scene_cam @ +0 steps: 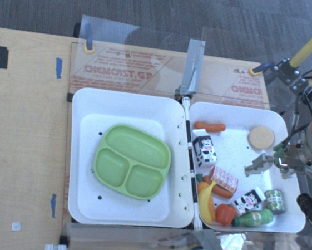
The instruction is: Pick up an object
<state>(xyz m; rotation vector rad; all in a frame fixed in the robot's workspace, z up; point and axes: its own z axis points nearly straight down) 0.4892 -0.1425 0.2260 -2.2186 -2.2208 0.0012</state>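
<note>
Claw [258,164] hovers over right bin [241,117], fingers look spread, nothing between them. Below it on the bin floor: green can [274,200], green bottle [254,218] and cow-print carton [249,200] near the front right corner. Banana [205,202], tomato [225,213] and pink box [224,180] sit left of those. Round cookie [261,137] and sausage [209,126] toward the back. Left bin [90,108] carries a green divided plate [132,161].
</note>
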